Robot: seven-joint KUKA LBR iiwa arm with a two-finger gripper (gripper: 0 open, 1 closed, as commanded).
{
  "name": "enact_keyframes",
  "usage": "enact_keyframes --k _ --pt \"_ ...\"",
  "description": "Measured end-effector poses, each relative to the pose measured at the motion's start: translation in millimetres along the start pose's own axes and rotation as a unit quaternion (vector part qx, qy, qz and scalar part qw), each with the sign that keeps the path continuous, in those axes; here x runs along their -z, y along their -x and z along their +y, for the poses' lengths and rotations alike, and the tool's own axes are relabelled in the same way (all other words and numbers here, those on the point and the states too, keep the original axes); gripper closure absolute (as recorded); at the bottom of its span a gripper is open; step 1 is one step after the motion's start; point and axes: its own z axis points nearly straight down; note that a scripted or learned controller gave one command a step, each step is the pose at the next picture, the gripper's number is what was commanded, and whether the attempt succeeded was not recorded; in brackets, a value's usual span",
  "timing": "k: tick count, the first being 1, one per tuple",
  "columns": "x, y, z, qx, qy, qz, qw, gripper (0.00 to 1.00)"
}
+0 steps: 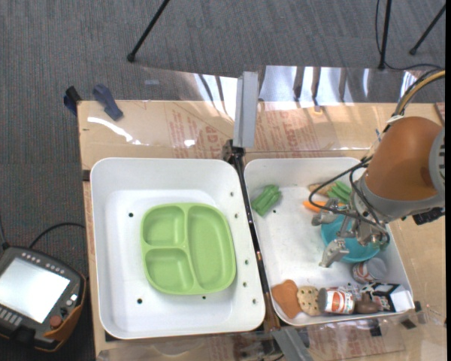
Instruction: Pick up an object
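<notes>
At centre-left a green divided plate [188,248] lay in the left bin [105,201]. Right of centre, the hand [344,241] hung over a teal bowl [361,250] in the right bin [286,232]; its grip could not be read. The bowl looked light, stiff and slick, best pinched at its rim.

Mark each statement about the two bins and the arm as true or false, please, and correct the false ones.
1. The green divided plate lies in the left bin. True.
2. The gripper hangs over the left bin. False: it is over the right bin, at the teal bowl.
3. The green bean-like toy lies on the plate. False: it lies in the right bin, near its upper left corner.
4. A cookie lies near the front edge of the right bin. True.
</notes>
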Motion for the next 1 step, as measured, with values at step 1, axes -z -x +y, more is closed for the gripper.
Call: enact_keyframes --k 1 --pt "-10.2 -7.9 30.5 -0.017 -0.001 0.001 0.9999 0.0"
